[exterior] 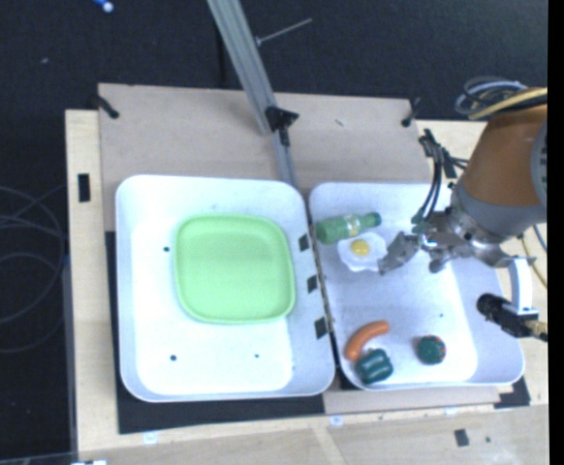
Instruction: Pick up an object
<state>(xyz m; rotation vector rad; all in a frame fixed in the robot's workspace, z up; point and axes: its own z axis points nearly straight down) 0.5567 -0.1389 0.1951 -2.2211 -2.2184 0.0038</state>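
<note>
**A:** In the camera view, what did the gripper look like, and was anything in it?

**B:** The gripper (pixel 398 253) hung over the right bin (pixel 461 371), reaching in from the right on a grey arm with an orange band (pixel 508 163). One dark finger (pixel 395 251) pointed left toward a fried egg toy (pixel 360 251) and seemed to touch or nearly touch its right edge. Whether the fingers were spread or pressed together could not be told from this angle. Nothing showed between them.

**A:** Where were the things it could pick up?

**B:** All in the right bin. A green bottle (pixel 345 227) lay on its side near the bin's back left corner, just behind the egg. Near the front edge sat an orange sausage (pixel 366 336), a dark green pepper (pixel 374 364) touching it, and a round green vegetable (pixel 431 350) a little apart to the right.

**A:** How much open room was there?

**B:** The middle of the right bin was bare white floor between the egg and the front group. The egg and bottle sat close to the divider wall shared with the left bin (pixel 141 260). That left bin held a light green plate (pixel 234 267) near its centre, with bare margins all around it.
</note>
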